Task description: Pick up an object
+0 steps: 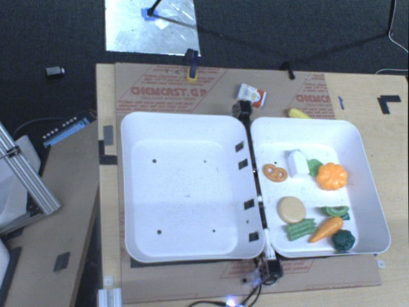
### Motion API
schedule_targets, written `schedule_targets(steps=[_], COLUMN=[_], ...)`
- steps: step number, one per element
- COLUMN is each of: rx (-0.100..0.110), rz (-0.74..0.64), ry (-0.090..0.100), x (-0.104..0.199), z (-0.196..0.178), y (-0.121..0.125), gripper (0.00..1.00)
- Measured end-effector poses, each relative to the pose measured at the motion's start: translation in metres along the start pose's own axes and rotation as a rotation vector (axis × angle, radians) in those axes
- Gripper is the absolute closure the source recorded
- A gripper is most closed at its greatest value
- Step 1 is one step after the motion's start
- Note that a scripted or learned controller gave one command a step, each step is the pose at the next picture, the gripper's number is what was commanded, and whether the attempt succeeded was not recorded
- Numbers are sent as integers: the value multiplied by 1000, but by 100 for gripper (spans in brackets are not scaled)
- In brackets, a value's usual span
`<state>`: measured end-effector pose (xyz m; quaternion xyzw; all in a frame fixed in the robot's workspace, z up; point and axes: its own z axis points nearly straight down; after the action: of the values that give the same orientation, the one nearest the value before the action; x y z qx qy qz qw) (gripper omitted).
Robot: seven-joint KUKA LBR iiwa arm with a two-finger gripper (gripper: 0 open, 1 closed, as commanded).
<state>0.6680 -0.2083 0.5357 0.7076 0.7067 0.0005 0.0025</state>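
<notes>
Toys all in the right bin (366,171), right half of frame, none lifted.
The pretzel (275,172), white block (297,162) and orange pumpkin (331,176) sit mid-bin. The white block overlaps a green leafy piece (314,166), type unclear. Lower down are a tan disc (291,209), green beans (300,229) and a carrot (326,229). A dark green lump (344,240) sits at the lower right rim, hard to make out. A yellow item (298,114) is partly cut off behind the top rim. The left bin (137,171) sits just beside, centre frame. Gripper opening and load: can't tell.
</notes>
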Motion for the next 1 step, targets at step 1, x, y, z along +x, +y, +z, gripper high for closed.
schedule_targets(steps=[1], rx=[1], rz=[2], ry=[2], x=[0], z=[-2], y=[-111], gripper=[100])
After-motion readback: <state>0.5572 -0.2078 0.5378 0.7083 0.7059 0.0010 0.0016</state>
